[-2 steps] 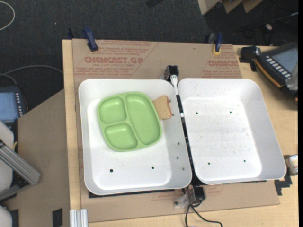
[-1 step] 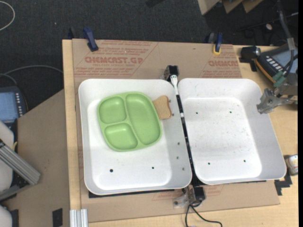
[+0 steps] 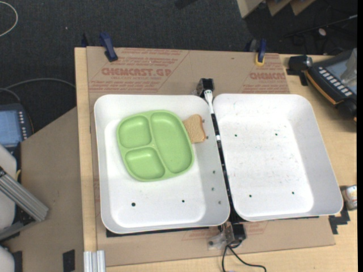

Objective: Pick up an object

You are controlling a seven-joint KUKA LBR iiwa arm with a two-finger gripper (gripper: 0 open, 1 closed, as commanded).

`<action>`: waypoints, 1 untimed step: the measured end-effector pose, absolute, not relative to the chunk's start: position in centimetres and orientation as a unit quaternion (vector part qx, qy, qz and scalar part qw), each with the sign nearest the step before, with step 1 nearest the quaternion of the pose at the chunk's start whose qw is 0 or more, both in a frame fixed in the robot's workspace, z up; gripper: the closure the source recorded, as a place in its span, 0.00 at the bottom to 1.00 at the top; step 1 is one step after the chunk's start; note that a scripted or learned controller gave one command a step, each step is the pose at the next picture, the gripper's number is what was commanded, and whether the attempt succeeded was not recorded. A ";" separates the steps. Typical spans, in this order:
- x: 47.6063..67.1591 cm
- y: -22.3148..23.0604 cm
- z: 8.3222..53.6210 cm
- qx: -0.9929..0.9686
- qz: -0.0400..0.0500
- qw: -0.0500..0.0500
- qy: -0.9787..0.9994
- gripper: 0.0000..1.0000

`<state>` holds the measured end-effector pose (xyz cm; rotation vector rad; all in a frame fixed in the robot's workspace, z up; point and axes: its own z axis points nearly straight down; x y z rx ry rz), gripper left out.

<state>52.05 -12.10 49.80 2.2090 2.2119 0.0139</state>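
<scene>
Gripper state: cannot tell. Pickable things sit in left bin [image 3: 113, 208]: green divided plate [image 3: 155, 146] and a tan cracker-like piece [image 3: 195, 128] touching its right rim, long axis roughly front-to-back, nearest the 2 bins' shared wall.

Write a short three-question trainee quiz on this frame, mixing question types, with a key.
1. True or false: the green divided plate lies in the right bin.
2. What touches the plate's right edge? A) tan cracker-like piece B) blue clamp C) yellow clamp
3. How many compartments does the plate have?

Key:
1. False; it lies in the left bin.
2. A
3. Three
</scene>
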 end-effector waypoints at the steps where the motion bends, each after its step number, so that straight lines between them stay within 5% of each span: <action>1: 51.8 -9.1 38.3 0.706 -0.003 -0.005 0.708 1.00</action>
